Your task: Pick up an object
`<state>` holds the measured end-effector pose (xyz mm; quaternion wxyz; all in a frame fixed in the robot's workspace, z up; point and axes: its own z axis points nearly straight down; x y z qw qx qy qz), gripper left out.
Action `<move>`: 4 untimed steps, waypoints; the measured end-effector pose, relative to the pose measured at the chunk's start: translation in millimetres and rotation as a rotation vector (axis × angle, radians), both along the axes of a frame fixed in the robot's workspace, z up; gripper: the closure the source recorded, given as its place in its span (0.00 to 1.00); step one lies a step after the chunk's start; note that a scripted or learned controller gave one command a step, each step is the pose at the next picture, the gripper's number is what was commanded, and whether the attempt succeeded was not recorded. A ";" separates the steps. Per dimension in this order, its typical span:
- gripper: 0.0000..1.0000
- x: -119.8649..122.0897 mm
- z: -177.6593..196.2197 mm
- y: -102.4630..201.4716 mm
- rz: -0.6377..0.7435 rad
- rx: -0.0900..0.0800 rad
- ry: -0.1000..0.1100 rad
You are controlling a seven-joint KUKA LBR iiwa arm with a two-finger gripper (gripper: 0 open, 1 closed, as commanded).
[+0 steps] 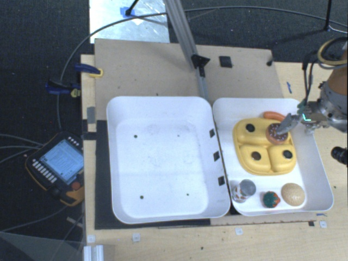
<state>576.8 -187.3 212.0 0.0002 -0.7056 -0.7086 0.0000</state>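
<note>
You're looking at two white bins point(163, 105), one yellow tray point(265, 147), one orange piece point(273, 115), one tan ball point(292, 194), one green-red toy point(271, 199), possibly one small can point(244, 189).

Teach pendant point(57, 167) on dark floor left of tabletop point(152, 69); blue-and-yellow clamps point(73, 80) at its left edge; cables.

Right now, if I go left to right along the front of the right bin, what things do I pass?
Small grey-capped jar → green and red toy → tan egg-shaped ball, all lying in the right bin.
</note>
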 end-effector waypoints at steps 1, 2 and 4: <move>0.00 0.6 1.0 0.0 0.000 0.000 -0.002; 0.00 7.2 -46.8 -6.7 -0.002 -0.001 0.001; 0.00 9.2 -89.4 -6.7 0.000 -0.002 -0.009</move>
